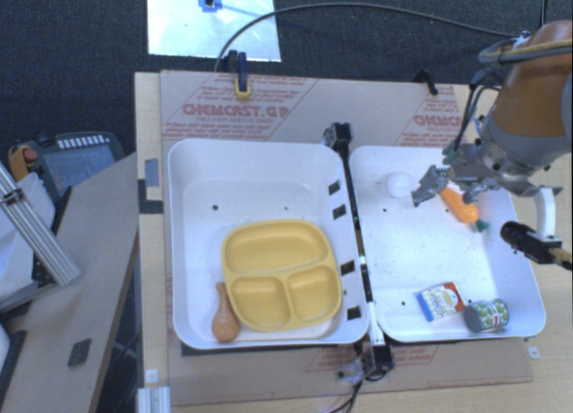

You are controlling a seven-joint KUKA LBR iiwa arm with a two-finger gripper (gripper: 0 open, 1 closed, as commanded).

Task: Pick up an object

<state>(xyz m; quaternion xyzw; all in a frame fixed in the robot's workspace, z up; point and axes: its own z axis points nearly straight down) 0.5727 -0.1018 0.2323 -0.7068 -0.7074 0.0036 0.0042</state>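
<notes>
Arm over right bin (510, 313), jaws (445, 184) partly hidden.
We can't tell their state; carrot (463, 208), white ball (397, 184), carton (440, 300), can (486, 315) inside; yellow tray (279, 272) in left bin (192, 223).

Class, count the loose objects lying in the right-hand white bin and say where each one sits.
4: a white ball near the back left, an orange carrot beside the hand, a small box and a can at the front. The arm may hide others.
</notes>
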